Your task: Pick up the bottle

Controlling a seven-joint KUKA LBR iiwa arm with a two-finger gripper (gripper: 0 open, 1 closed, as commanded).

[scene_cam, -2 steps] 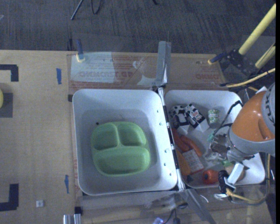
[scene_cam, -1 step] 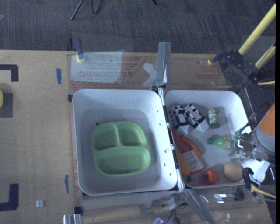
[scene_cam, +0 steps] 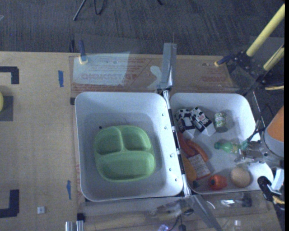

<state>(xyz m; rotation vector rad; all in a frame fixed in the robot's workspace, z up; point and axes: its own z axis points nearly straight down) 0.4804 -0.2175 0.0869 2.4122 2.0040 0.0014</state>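
This is a robotics lab or test cell, not a home. Two shallow white bins [scene_cam: 168, 118] sit side by side on a bare plywood table [scene_cam: 36, 135] marked with blue tape strips [scene_cam: 60, 78] and black corner markers [scene_cam: 11, 74]. Dark carpet [scene_cam: 135, 22] and tripod legs [scene_cam: 92, 6] lie beyond the table.

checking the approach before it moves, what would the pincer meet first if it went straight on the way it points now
The pincer points left across the right bin, so it would likely meet the green bottle first, just ahead of its tips. Height above the bottle is unclear from this view.
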